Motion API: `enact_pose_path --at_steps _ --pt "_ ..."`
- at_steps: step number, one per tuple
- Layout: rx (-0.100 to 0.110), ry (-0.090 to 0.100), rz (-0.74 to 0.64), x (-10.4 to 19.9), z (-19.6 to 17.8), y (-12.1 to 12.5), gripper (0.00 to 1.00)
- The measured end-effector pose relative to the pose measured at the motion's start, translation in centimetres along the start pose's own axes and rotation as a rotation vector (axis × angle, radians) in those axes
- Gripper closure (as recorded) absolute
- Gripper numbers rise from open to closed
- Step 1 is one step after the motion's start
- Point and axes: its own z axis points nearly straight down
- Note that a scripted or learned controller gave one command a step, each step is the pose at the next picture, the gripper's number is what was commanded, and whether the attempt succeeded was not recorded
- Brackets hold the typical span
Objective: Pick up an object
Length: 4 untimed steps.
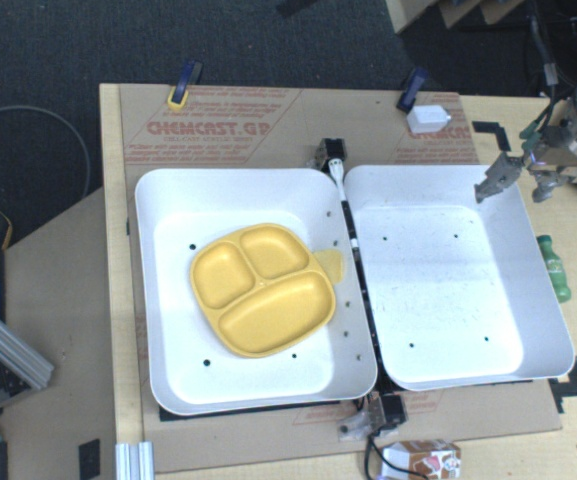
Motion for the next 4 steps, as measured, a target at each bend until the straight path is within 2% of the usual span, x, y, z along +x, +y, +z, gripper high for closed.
enact_pose_path --at_steps 1,2,3,4 --pt "-0.018 -0.001 -0.007 6.1 -14.4 -3.2 0.00" --pt "-0.011 -0.001 -0.002 7.7 -20.9 -9.4 0.00" --pt "-0.011 -0.001 -0.002 8.7 -28.3 -12.0 0.00" --pt "-0.006 -0.002 -0.001 8.6 -28.9 -11.8 1.00"
